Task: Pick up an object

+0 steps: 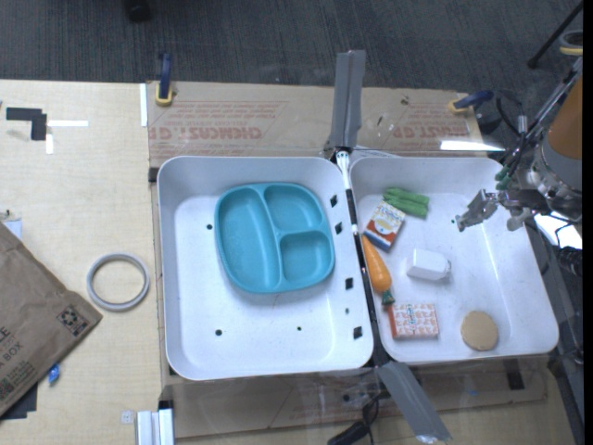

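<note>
A pale wooden worktop (74, 211) fills the left of the frame, with dark carpet along the top edge and a tape ring (118, 280) lying at lower left. At centre, the left bin (185, 341) holds a teal divided plate (274, 237). In the right bin (519, 341) lie a carrot (375, 266), a white block (429, 265) and a round biscuit (480, 330). The pincer (474, 209) hovers at upper right, fingers apart, holding nothing.
</note>
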Robot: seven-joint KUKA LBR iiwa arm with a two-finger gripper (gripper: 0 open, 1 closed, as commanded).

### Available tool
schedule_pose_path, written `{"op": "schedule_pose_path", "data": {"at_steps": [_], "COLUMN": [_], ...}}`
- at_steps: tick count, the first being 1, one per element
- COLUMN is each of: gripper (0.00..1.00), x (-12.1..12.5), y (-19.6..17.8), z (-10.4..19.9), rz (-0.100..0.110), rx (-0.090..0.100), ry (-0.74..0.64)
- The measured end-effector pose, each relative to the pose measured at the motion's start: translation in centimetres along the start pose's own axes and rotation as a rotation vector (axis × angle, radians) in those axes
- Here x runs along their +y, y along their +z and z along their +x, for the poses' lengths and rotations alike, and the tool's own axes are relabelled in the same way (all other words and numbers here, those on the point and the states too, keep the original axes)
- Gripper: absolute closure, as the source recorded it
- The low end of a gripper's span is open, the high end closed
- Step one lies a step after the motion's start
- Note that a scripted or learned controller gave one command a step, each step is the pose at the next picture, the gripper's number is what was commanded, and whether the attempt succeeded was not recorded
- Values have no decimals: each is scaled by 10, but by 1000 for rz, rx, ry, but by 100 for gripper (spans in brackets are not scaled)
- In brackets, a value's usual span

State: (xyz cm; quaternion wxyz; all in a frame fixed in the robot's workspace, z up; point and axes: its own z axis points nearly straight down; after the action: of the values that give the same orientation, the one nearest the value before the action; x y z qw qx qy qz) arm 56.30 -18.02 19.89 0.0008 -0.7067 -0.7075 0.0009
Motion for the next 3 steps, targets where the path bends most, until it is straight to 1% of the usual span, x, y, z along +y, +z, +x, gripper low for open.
{"op": "schedule_pose_path", "data": {"at_steps": [1,2,3], "gripper": [0,0,0], "x": [-9,-38,-49], "y": [88,94,40], "z": [26,-3,4], "rz": [-22,-31,-1], "rx": [-4,1,-1], "ry": [53,164,275]}}
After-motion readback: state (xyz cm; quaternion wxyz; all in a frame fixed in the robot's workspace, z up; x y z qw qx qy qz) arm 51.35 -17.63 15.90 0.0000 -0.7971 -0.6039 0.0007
